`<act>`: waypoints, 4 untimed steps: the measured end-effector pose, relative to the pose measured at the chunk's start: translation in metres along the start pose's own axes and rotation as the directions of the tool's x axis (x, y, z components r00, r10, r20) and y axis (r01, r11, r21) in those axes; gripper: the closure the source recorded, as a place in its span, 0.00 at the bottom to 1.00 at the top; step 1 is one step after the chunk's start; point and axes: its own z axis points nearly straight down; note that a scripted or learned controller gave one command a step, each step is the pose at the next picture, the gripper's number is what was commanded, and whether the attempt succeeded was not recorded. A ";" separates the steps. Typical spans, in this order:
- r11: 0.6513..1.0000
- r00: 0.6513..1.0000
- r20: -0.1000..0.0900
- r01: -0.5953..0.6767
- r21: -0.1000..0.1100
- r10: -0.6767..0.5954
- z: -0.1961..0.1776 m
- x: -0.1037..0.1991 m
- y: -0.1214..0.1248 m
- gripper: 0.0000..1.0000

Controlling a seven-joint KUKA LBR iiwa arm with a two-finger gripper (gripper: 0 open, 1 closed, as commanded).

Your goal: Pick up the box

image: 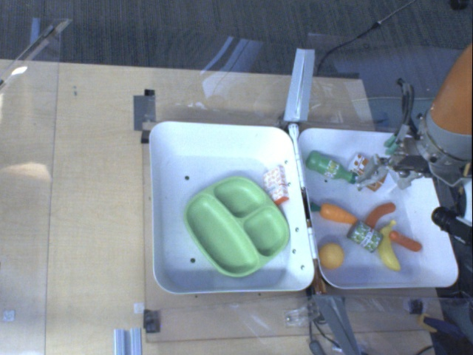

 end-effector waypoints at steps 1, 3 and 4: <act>1.000 1.000 0.000 -0.018 0.002 0.018 0.163 0.010 0.048 0.00; 0.991 0.991 0.007 0.134 -0.021 -0.134 0.146 -0.021 0.109 0.00; 0.988 0.988 0.001 0.154 -0.003 -0.154 0.173 -0.053 0.124 0.00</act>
